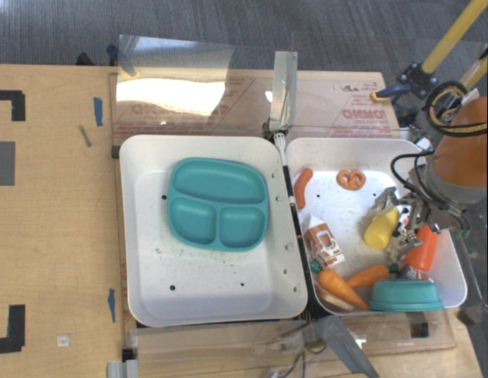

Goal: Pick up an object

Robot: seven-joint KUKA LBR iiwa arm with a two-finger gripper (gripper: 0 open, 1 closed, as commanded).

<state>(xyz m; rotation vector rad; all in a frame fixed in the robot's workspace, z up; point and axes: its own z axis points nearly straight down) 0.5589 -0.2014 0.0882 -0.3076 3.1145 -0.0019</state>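
The right bin (456, 290) holds several toy foods. A yellow piece (378, 230) lies near its middle, and my gripper (399, 224) hangs low right beside it, touching or nearly touching its right side. A red-orange bottle-like piece (423, 252) sits just right of the gripper. Two carrots (356, 280) and a teal bowl (405, 294) lie along the front wall. Near the bin's left side are a small printed box (324, 243) and a red sausage (303, 187). A pretzel (350, 179) lies at the back.
The left bin (142, 290) carries a teal divided plate (218, 203). A metal divider (284, 93) stands behind the bins. Black cables (409, 172) loop from the wrist over the right bin's back corner. A yellow pole (456, 26) slants at the upper right.
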